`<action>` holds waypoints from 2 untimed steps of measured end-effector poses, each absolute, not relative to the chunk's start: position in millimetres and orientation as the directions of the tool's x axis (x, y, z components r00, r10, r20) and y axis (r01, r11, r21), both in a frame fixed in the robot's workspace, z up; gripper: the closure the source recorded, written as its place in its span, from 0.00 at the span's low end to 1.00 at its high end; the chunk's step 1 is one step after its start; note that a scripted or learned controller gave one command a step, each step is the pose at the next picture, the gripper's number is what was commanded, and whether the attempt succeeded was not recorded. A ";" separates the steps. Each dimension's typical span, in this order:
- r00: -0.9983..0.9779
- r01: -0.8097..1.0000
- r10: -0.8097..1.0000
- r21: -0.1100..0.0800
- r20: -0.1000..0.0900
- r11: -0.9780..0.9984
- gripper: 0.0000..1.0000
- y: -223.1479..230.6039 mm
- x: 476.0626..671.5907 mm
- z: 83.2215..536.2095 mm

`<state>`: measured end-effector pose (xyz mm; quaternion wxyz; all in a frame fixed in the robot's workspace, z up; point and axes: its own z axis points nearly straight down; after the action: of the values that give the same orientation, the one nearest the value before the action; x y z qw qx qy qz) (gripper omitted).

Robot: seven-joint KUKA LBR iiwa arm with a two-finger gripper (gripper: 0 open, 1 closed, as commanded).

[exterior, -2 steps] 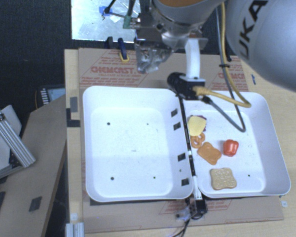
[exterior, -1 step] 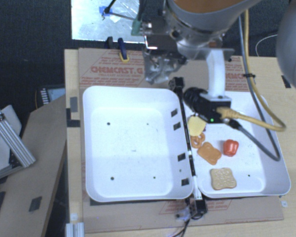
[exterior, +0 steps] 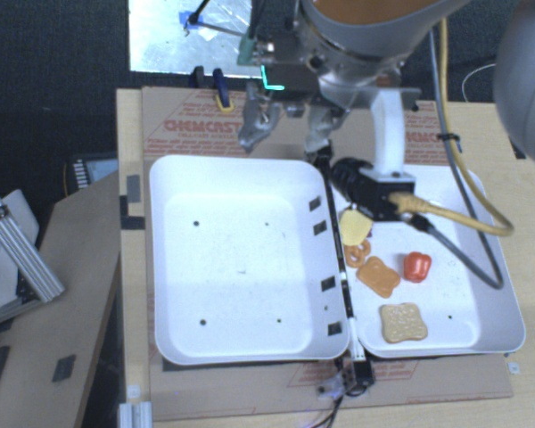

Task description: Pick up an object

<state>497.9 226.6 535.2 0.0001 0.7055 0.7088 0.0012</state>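
the gripper [exterior: 285,132] hangs with fingers spread, holding nothing, over the left bin's [exterior: 241,328] back edge; a red pepper [exterior: 416,266] lies in the right bin [exterior: 481,328]

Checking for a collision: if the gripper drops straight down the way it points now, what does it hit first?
Probably the left bin's back rim, or the cardboard just behind it. The gripper hangs open there, away from the food pieces; depth is unclear.

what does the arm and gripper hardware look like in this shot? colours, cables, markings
The arm is a thick, rounded grey body with an orange band across its top. Below it hangs the gripper, with two dull metal fingers under a dark mounting block lit by a small cyan light. A yellow cable loops down the right side, ending at a black connector, beside a thinner black cable. No readable markings.
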 end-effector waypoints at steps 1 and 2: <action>-0.009 1.000 1.000 0.005 0.003 0.009 1.00 226.9 498.2 546.8; -0.010 1.000 1.000 0.003 0.003 0.010 0.00 226.9 498.2 546.2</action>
<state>498.2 226.9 546.2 0.0001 0.7035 0.7107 0.0024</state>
